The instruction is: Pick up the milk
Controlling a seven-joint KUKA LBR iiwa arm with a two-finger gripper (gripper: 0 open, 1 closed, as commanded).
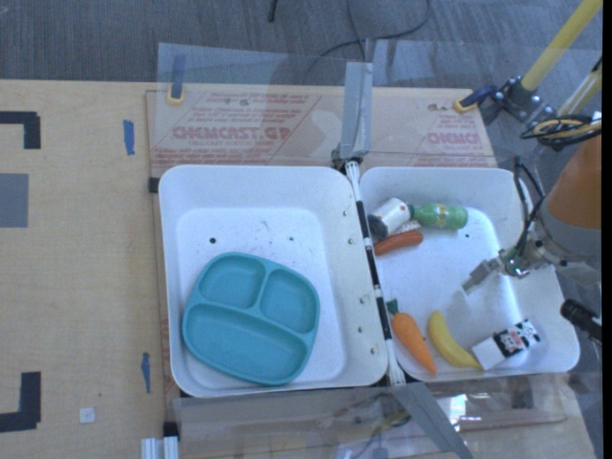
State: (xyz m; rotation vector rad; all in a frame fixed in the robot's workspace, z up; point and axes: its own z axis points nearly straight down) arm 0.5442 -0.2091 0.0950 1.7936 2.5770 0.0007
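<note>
Milk (509,342) lying in right bin's (478,191) near right corner, beside banana (449,341). Hand (481,274) hovering just beyond, holding nothing; spread of fingers impossible to tell.

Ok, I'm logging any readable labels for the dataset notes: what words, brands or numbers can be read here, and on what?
"CHEMCAST GP": red print, seen mirrored, on the clear sheet behind the left bin.
Red print on the clear sheet behind the right bin: partly cut off, too blurred to read.
Milk carton: black-and-white pattern, any text too small to read.
Green bottle: label unreadable.
</note>
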